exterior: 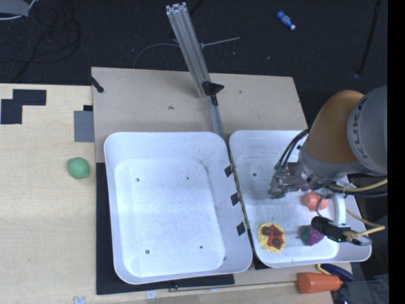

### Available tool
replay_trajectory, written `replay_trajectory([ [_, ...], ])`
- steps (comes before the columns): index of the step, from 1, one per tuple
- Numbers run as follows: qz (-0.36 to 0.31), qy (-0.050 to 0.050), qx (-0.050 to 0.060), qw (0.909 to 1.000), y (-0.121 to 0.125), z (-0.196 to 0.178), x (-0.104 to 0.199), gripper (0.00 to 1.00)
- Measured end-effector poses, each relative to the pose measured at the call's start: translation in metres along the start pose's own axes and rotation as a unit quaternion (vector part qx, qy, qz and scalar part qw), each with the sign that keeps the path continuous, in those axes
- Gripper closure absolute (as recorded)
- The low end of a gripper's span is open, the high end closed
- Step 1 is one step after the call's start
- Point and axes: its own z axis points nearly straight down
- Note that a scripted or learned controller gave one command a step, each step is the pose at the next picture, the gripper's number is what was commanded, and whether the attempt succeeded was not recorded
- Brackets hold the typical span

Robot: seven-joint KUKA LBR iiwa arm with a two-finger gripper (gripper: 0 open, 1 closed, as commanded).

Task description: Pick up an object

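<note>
The arm is reaching into the right bin [253, 151], its gripper [279, 189] hanging low over the bin floor, its state unclear from here. A pink-orange object [312, 201] is lying just beside it, a purple object [309, 235] and a yellow-and-red toy [271, 237] sitting nearer the front.

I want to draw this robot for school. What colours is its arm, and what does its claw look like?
The arm is fat and rounded, shiny grey, with black letters along its side. A big orange band wraps it above the wrist. Below that, dark cables curve down to the claw, a small, grey metal part. More wires, black and yellow, trail off beside it.
</note>
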Motion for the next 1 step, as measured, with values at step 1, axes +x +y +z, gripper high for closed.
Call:
replay_trajectory([
  [1, -0.001, 0.000, -0.002, 1.0000, 0.0079, -0.0589, 0.0020, 1.00],
])
